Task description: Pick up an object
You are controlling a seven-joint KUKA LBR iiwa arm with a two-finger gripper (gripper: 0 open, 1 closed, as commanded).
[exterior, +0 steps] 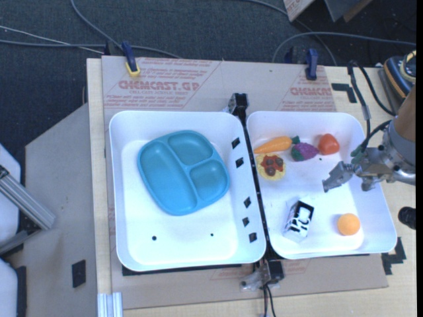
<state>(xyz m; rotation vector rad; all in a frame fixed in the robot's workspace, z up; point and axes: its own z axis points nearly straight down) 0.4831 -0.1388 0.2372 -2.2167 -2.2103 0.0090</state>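
Lying left-right, green tip rightward, carrot (272,144) sits apart from spread, empty fingers (336,177).

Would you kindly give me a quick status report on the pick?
Gripper over right bin, holding nothing. Orange ball nearest, untouched. Nothing in the way.

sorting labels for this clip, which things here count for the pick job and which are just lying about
For the job:
- end effector, over the right bin
- carrot
- purple grapes
- tomato
- small tart
- black and white carton
- orange

Lying about:
- blue divided plate in the left bin
- blue clamps
- cables
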